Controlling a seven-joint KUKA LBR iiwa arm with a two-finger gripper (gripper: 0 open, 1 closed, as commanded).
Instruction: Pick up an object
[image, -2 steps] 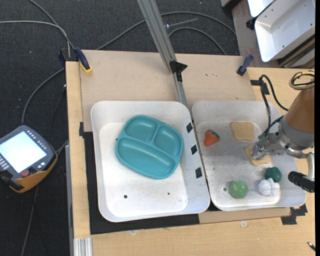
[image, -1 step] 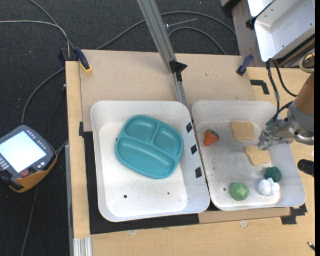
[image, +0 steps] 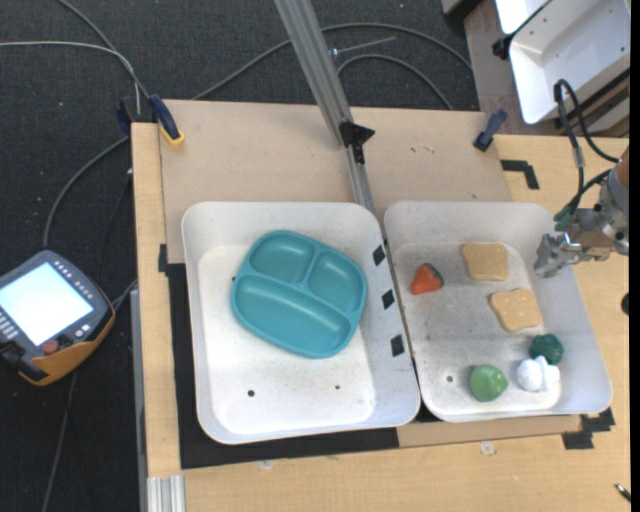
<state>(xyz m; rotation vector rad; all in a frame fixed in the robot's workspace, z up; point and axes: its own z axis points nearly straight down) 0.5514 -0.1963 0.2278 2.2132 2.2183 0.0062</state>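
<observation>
Nearest the camera, along the right bin's (image: 590, 350) front edge, sit a green ball (image: 487, 382), a white lump (image: 533, 375) and a dark green piece (image: 546, 348), close together. Behind them lie two tan bread-like pieces (image: 516, 309), with a red strawberry-like item (image: 427, 280) nearer the left bin (image: 210, 300), which carries a teal divided plate (image: 298, 292). At the right bin's far right rim hangs the end effector (image: 553, 252); whether it is spread or pinched cannot be told, and nothing is visibly held. The closest candidates, the bread pieces, lie to its left and toward the camera.
</observation>
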